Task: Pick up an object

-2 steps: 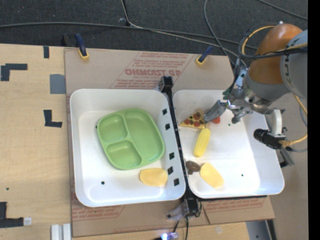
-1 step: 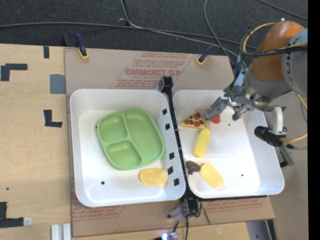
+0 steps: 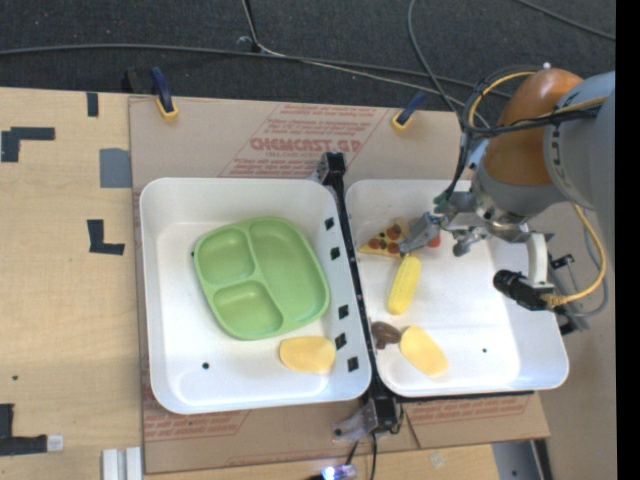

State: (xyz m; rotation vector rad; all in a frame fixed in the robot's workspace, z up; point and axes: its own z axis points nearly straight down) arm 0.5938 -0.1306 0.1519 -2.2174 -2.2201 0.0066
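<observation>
Tray (image 3: 262, 277) and lemon-shaped piece (image 3: 307, 353) in left bin (image 3: 160, 298); corn cob (image 3: 404, 283), pizza slice (image 3: 385, 238), two more pieces in right bin (image 3: 520, 353).

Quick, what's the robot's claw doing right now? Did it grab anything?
Gripper: low in the right bin, beside the pizza slice toy and above the corn cob. Whether it is open, closed or holding anything cannot be told.

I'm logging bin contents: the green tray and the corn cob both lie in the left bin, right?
Not quite. The camera view shows the green tray in the left bin, but the corn cob lies in the right bin, just below the gripper.
</observation>
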